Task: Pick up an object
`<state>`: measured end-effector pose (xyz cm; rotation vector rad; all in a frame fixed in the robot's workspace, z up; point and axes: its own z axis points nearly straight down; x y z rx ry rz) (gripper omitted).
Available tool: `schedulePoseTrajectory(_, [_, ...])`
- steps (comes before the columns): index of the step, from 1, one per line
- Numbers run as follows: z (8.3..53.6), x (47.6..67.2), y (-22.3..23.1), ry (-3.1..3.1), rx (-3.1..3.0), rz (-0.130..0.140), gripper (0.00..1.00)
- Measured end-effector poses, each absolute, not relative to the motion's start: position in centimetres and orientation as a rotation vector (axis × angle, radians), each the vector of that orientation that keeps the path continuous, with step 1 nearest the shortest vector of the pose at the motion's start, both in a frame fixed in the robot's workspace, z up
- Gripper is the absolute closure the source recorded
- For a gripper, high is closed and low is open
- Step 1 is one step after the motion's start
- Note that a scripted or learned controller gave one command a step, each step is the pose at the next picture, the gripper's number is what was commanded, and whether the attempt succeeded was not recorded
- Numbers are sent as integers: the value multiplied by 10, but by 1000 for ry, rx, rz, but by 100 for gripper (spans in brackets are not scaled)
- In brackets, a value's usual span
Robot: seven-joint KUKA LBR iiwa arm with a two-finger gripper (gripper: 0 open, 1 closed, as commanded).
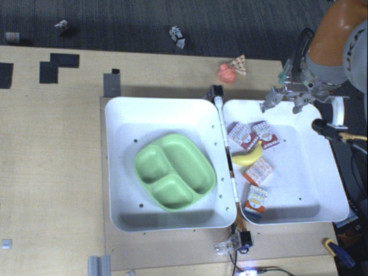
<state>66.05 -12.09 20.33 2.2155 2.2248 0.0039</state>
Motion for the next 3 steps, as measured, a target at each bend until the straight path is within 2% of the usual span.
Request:
schedulePoseTrajectory(1, [98, 624, -136, 2219, 2211, 10, 0])
schedulePoseTrajectory(2, [110, 626, -136, 2218, 2206, 16, 100])
schedulePoseTrajectory(3, [185, 572, -53, 2227, 2216, 4, 100])
